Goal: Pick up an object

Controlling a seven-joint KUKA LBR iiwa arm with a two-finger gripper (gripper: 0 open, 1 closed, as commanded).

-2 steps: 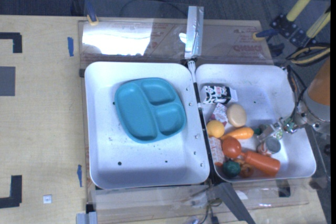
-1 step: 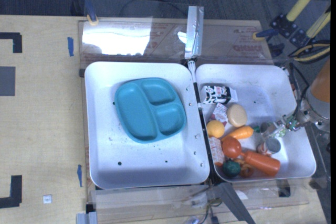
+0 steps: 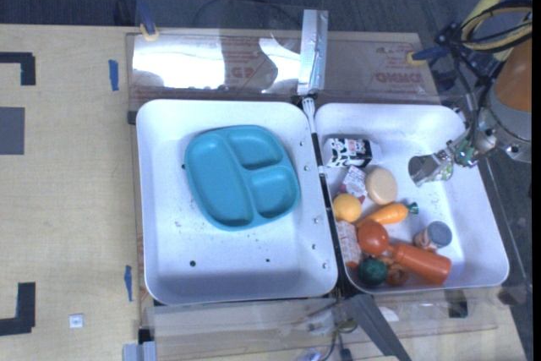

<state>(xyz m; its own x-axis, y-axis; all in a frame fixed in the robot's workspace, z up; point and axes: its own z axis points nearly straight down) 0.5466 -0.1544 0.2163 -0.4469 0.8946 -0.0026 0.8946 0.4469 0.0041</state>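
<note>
Hand (image 3: 433, 167) above bright, heaped toy food (image 3: 390, 234)

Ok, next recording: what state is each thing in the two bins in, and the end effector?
Blue plastic divided plate: lying flat in the left white bin, right way up.
Black-and-white cow-print carton: lying in the right white bin.
Orange toy carrot: on its side, among the pile.
Red cylindrical toy: lying on its side.
Round beige toy: resting in the pile.
End effector: over the right bin, nothing visibly between its fingers.
</note>
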